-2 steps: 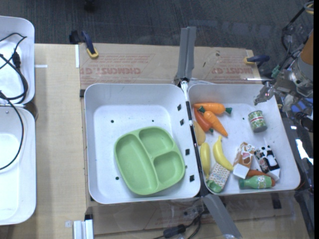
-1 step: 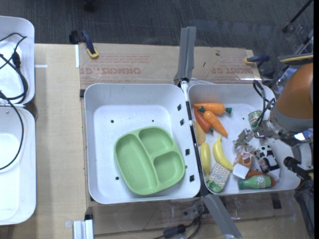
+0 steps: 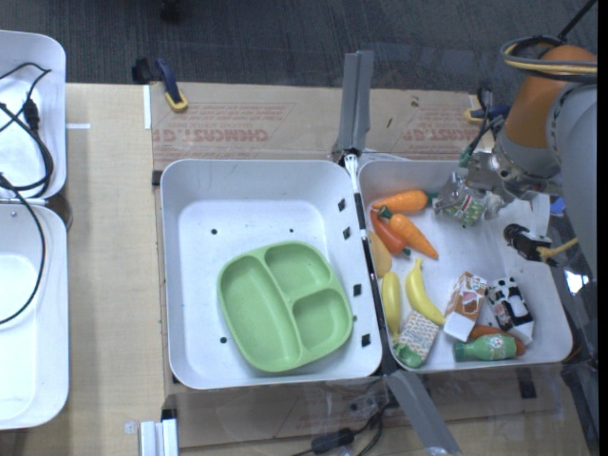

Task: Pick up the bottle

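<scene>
Camera view: bottle [image 3: 489,349] lies on its side in the right bin [image 3: 560,350], at the near edge, far from the carrots [image 3: 404,218]. The gripper [image 3: 467,200] hovers just beyond them; whether it's open, cannot tell.

bottle [image 3: 490,348] hemmed by cartons [image 3: 486,304], bin wall [image 3: 560,323]

Grey arm [image 3: 560,112] reaches in, end effector [image 3: 467,202] lowered.

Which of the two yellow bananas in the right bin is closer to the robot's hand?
The banana curving beside the orange carton. The other banana lies along the bin's left wall, farther from the hand.
</scene>
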